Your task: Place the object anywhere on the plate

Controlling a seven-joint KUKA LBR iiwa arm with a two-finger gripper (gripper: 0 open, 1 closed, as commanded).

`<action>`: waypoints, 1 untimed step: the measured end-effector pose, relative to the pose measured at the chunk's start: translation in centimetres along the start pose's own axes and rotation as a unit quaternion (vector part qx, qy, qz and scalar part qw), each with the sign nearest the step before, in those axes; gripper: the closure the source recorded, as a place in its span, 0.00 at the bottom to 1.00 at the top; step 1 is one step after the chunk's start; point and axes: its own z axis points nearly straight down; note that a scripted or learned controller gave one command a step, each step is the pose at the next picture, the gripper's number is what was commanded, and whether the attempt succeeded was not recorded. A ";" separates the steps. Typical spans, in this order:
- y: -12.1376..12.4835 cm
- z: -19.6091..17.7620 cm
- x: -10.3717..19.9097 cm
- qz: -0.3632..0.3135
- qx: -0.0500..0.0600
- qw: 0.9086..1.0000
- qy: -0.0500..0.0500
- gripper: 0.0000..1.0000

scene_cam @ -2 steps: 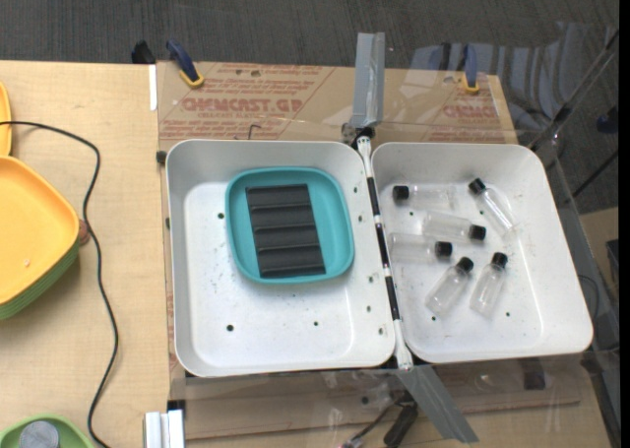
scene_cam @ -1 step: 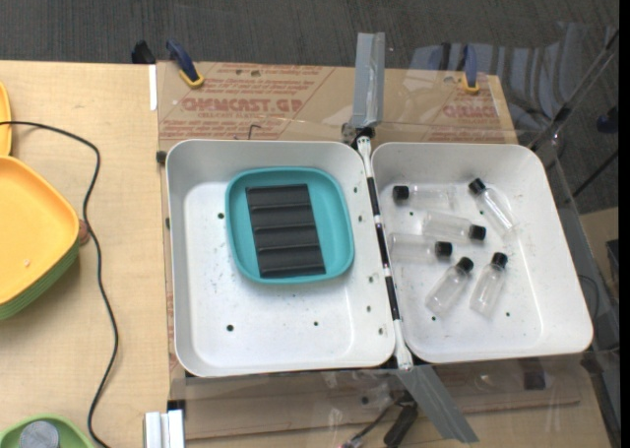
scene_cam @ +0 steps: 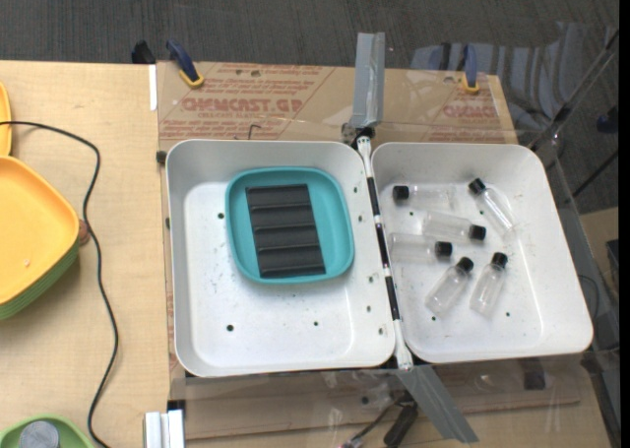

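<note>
Clear vials (scene_cam: 463,249) with black caps lie loose across the right bin (scene_cam: 551,338), right of frame centre, several on their sides and none stacked; I judge them spread so that one can be taken without disturbing its neighbours. The teal plate (scene_cam: 340,239) sits in the left bin (scene_cam: 197,328), upper middle of that bin, carrying a dark ribbed insert (scene_cam: 283,229). No vial is on the plate, so I judge the task not yet begun. I cannot tell the state of the tool: open or closed, loaded or not. Yellow dishes (scene_cam: 30,229) and a black cable (scene_cam: 98,269) rest on the tabletop (scene_cam: 128,377) at frame left.
</note>
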 end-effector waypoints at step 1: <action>0.3 0.0 1.6 0.000 0.000 1.000 0.000 0.00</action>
